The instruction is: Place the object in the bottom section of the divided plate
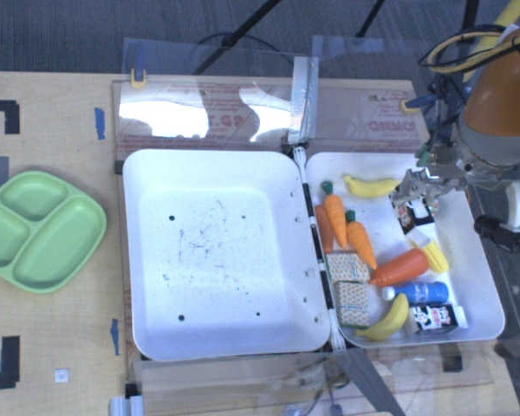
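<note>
A light green divided plate [94, 208] lies on the wooden bench at the far left, outside the bins. It has two small sections at the top and one long section [59, 243] along its lower right. My gripper [414, 210] hangs over the upper right part of the right bin [487, 277], just right of a yellow banana [369, 185] and above a piece of corn [435, 256]. Its tip is dark and small against the bin floor, and nothing clearly shows in its grasp.
The right bin holds several toy foods: two carrots [334, 215], a larger orange-red vegetable [401, 267], crackers [348, 269], a second banana [388, 319] and a blue-capped bottle [429, 295]. The left bin [139, 232] sits between the plate and the right bin.
</note>
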`<action>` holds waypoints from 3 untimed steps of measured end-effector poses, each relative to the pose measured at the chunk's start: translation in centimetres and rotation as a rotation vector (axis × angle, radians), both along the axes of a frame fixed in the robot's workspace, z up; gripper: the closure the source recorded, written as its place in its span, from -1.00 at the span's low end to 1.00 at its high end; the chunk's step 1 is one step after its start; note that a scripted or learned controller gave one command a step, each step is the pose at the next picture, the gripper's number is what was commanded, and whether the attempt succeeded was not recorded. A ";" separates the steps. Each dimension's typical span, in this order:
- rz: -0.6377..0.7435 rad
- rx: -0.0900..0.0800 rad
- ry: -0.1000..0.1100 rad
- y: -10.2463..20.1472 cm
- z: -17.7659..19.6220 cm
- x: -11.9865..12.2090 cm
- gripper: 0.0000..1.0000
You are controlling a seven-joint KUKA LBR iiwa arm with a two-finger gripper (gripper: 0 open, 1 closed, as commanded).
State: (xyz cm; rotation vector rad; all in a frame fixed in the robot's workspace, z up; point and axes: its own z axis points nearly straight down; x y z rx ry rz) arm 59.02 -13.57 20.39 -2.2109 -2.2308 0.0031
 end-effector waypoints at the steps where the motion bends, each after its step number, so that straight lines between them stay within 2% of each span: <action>1: 0.185 -0.001 -0.001 5.9 0.1 7.7 1.00; 2: 0.365 -0.002 0.001 12.9 -2.0 7.7 1.00; 3: 0.360 -0.001 -0.015 16.4 -1.3 5.8 1.00</action>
